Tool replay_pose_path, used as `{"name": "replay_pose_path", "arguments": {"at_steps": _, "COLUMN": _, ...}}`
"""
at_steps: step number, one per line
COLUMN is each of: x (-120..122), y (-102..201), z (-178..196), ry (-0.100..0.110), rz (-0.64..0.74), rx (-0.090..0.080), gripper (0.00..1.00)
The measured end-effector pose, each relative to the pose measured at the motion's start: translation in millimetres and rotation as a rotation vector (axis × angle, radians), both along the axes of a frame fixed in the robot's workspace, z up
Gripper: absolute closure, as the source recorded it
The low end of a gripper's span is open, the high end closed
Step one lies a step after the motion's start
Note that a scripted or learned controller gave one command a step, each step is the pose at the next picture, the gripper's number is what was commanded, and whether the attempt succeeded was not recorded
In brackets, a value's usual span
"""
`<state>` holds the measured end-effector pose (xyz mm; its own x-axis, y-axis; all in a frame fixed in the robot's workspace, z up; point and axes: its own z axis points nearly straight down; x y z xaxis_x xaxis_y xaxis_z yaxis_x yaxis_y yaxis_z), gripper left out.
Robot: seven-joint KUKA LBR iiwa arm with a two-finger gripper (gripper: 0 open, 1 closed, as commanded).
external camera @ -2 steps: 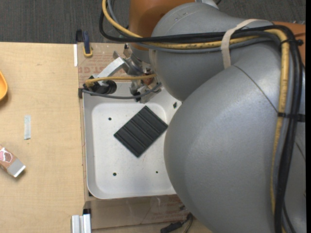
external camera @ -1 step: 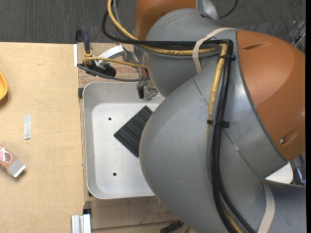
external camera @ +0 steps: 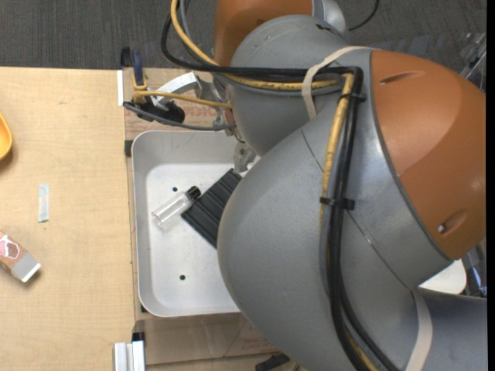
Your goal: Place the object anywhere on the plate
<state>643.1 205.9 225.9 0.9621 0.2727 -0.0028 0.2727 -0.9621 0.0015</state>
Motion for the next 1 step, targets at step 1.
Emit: {"name": "replay_pose_path", "arguments": {"at_steps": 1, "x": 0.7, "y": -3.0, "z": 8.6, "ry": 0.002, "rz": -0.005, "rx": -0.002, "gripper": 1.0}}
